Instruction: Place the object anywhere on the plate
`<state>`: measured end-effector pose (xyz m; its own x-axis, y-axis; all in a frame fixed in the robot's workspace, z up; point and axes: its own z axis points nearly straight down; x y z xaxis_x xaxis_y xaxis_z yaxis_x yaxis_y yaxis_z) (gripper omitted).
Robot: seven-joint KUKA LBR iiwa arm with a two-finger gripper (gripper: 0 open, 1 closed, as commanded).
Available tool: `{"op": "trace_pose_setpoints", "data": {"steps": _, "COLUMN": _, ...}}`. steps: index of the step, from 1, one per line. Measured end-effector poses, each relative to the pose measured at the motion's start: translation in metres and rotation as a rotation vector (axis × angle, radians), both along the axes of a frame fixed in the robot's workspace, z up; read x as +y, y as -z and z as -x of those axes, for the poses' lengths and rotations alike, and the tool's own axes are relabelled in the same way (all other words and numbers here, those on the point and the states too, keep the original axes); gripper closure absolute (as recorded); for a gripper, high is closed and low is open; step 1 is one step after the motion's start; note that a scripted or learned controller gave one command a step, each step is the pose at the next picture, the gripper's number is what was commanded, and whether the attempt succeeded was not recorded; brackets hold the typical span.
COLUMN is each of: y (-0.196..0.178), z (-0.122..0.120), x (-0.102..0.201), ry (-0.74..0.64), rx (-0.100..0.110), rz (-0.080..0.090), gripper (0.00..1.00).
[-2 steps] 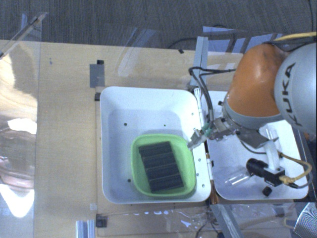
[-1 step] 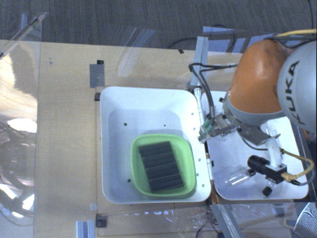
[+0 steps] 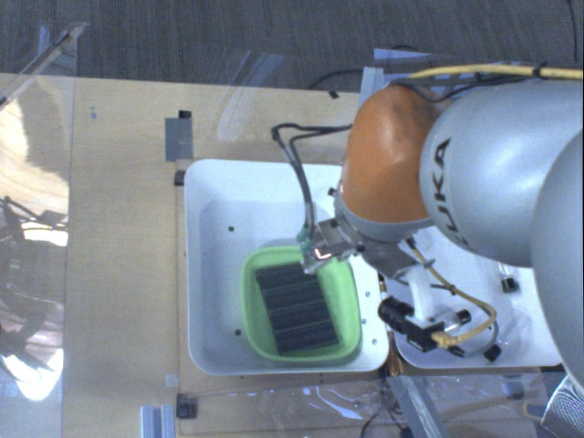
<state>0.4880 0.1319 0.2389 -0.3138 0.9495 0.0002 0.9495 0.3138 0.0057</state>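
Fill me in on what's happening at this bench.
A grey robot arm with an orange band reaches in from the right over the left white bin. In that bin sits a green plate, and a dark ribbed object lies flat on it. The gripper sits at the plate's upper edge, right by the object's top end. Whether it grips anything cannot be told.

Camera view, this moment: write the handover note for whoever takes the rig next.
Gripper: low over the far edge of the green plate; its fingers are hidden by the wrist, so a grasp cannot be confirmed.
Things: the plate sits in the left white bin. A dark ridged block lies flat on the plate.
Done: the block appears to be on the plate already.
Left: confirm the gripper has let go, then lift the arm clear.
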Motion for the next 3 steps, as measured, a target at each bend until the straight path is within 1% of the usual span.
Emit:
{"op": "trace_pose_setpoints", "data": {"steps": 1, "y": 0.0, "z": 0.0, "x": 0.0, "ry": -0.001, "rx": 0.0, "rz": 0.0, "gripper": 0.0}}
{"op": "trace_pose_setpoints", "data": {"steps": 2, "y": -0.011, "z": -0.002, "x": 0.001, "ry": -0.006, "rx": -0.006, "rz": -0.001, "gripper": 1.0}}
{"op": "trace_pose_setpoints", "data": {"steps": 3, "y": -0.011, "z": -0.002, "x": 0.001, "ry": -0.006, "rx": -0.006, "rz": -0.001, "gripper": 0.0}}
